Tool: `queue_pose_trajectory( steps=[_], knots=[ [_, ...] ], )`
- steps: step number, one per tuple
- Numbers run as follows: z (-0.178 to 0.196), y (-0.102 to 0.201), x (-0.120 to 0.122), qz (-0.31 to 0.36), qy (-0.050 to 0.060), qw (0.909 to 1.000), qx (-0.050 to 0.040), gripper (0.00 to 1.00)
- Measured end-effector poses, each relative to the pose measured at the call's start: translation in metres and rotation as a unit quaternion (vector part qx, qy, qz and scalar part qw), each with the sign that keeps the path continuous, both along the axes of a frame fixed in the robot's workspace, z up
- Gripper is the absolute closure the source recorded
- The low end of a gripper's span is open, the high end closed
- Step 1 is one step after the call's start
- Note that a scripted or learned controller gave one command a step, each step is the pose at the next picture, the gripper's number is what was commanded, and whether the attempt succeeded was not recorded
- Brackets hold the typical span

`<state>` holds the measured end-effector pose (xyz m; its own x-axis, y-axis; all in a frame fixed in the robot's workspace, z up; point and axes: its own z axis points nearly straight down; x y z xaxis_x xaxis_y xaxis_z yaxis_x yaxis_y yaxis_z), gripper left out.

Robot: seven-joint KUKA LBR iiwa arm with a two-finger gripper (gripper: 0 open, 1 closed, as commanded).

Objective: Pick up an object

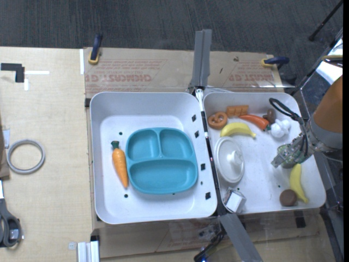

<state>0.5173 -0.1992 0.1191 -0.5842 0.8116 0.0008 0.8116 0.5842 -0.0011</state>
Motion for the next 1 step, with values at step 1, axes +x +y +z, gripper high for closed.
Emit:
queue_pose_trajectory(
  steps=[1],
  knots=[
    [0.1146, 0.0197, -0.0115, -0.012, -0.001, 0.9999, -0.0009, 1.0]
  ],
)
